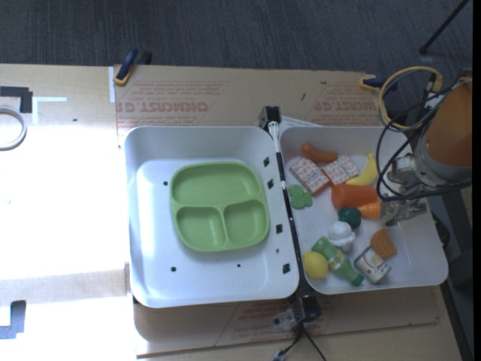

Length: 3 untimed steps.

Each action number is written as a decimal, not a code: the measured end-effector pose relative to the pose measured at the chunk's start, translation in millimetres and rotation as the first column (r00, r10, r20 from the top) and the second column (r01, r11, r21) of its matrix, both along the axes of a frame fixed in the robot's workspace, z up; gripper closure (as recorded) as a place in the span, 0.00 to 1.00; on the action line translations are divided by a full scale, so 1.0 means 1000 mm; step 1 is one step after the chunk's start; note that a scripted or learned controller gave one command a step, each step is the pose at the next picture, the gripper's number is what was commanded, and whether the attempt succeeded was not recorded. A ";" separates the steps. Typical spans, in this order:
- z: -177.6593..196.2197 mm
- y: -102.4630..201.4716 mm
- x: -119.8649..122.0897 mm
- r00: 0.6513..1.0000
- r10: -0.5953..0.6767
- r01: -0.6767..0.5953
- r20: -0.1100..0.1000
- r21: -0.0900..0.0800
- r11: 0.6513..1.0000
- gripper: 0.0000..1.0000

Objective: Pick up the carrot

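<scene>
2 shallow white bins are seen side by side on the cardboard-covered bench (68,201). The left white bin (143,224) is taken up by a light green plastic plate with 3 compartments (220,206), lying flat near its middle.

The right white bin (421,273) is crowded with toy food. The bright orange plastic carrot (355,195) is taken to be the large orange piece lying flat towards the bin's right edge, about midway between its far and near edges. A yellow plastic banana (367,171) lies just beyond it, and a dark green rounded toy (349,216) is just beside it on the near side. 2 red-and-white patterned packets (323,173) lie to its left, and a smaller reddish-orange elongated toy (319,154) sits by the bin's far edge. Nearer the front edge, a yellow plastic lemon (316,265), a green plastic bottle (342,265), a small printed carton (373,265) and a tan bread-like piece (383,243) are gathered.

The grey arm with its orange band (455,130) is reached in from the right, with black and yellow cables (402,89) looped above it. The gripper (402,210) is placed low at the right bin's right edge, just beside the carrot's right end. Nothing can be seen held in it, and whether it is open or closed cannot be told.

A blue and yellow clamp (128,65) is fixed at the bench's far edge.
</scene>
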<state>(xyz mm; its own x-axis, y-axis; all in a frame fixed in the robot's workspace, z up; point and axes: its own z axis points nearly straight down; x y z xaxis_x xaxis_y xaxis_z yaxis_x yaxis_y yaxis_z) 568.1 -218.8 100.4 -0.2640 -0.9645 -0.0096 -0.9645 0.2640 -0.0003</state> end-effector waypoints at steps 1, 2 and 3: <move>0.000 0.000 0.000 1.000 0.001 -0.001 0.000 0.000 1.000 0.00; -0.009 0.018 -0.005 0.999 0.037 -0.037 -0.002 -0.006 0.999 0.00; -0.009 0.010 -0.015 0.997 0.082 -0.082 -0.002 -0.006 0.997 0.00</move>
